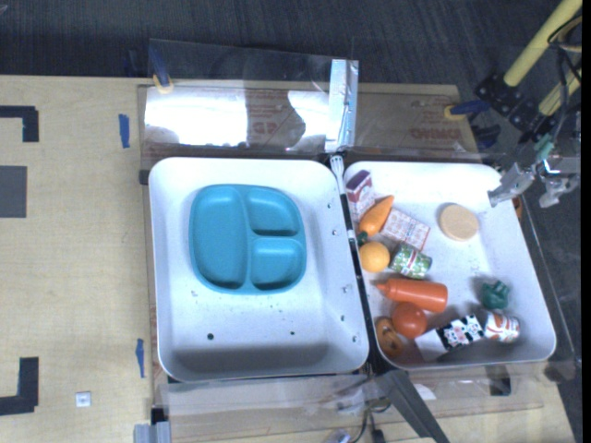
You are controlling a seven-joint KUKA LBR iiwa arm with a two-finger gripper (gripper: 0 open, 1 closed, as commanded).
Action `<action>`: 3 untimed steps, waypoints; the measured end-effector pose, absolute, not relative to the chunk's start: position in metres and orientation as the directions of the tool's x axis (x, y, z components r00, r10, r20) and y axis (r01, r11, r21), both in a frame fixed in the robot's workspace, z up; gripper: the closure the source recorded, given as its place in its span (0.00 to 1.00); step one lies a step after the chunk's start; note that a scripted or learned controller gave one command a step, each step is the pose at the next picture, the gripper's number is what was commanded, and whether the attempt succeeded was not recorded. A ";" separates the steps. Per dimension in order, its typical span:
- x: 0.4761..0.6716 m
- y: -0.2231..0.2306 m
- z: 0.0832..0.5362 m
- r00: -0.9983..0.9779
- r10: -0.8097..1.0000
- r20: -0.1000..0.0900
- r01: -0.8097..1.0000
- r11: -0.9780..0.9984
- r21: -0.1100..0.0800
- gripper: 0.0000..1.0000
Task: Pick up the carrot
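The carrot (376, 214) is a short orange cone lying near the upper left corner of the right bin (531, 275), close to the wall between the bins. A small carton (358, 190) touches it above, and a pink checkered box (406, 230) lies to its right. My gripper (528, 179) hangs over the right bin's upper right rim, far to the right of the carrot and apart from every object.
Below the carrot lie an orange ball (374, 256), a green can (411, 262), a long red-orange bottle (416, 292) and a tomato (409, 319). A tan disc (458, 221) sits between carrot and gripper. The left bin (175, 321) holds a blue divided plate (247, 237).
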State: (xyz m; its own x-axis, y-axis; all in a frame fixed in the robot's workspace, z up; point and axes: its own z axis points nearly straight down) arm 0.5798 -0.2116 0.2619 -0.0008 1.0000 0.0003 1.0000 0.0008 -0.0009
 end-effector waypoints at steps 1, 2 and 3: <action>0.612 -0.169 0.175 -0.437 0.899 0.003 0.899 0.437 -0.002 0.00; 0.667 -0.099 0.125 -0.470 0.883 0.002 0.883 0.470 0.001 0.00; 0.671 -0.102 0.104 -0.481 0.877 -0.003 0.877 0.481 0.001 0.00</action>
State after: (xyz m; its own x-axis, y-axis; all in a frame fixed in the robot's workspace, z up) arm 0.6708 -0.1023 0.1045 -0.4812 0.8766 -0.0033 0.8766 0.4812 0.0015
